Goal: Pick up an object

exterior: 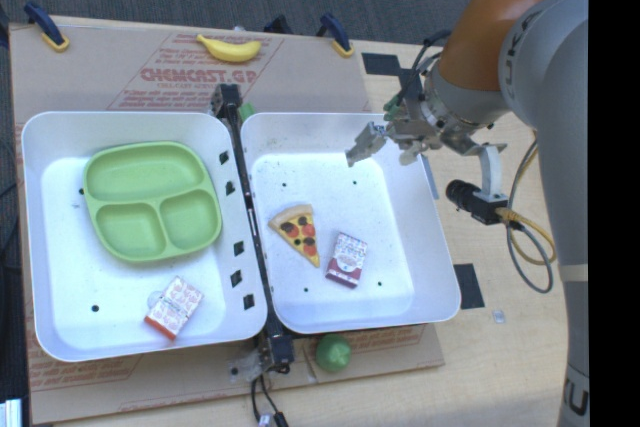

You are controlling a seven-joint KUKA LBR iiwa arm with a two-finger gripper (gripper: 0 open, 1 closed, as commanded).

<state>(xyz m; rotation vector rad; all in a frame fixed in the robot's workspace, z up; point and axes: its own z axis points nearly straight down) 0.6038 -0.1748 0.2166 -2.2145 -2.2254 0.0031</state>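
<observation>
So my gripper (385, 143) hangs over the right bin's (425, 290) far edge, and honestly I can't tell whether it's spread or pinched from this angle. The pizza slice (298, 231) sits near that bin's middle, just left of the small carton (346, 260). I'd go straight down, centred, and pinch across the narrow width. Its long axis runs diagonally, crust upper left, tip pointing lower right towards the carton.

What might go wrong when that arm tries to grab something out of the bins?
The hand sits above the right bin's far corner, away from the pizza slice and small carton. Both lie flat and close together, so it may nudge one while reaching the other. Coming down near the wall, it might hit the rim.
</observation>
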